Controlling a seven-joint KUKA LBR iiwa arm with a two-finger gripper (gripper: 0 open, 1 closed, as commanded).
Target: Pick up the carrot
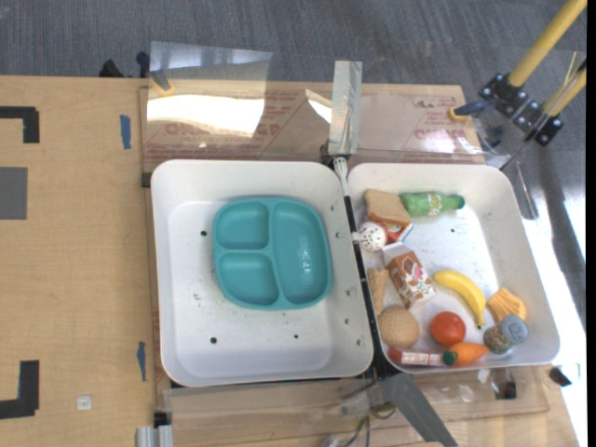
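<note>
Plainly, nothing is done yet: the carrot (465, 353) lies untouched in the right bin (537, 259), at its front edge, on the side the arm reaches in from, just below the tomato (448, 327). The gripper's state cannot be told. Approach, grasp and lift all remain.

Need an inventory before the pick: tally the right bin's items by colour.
Green: 1, bottle
Yellow: 1, banana
Red: 1, tomato
Orange: 2, carrot, wedge
Tan: 3
Other or mixed: 4
Total: 12
</note>
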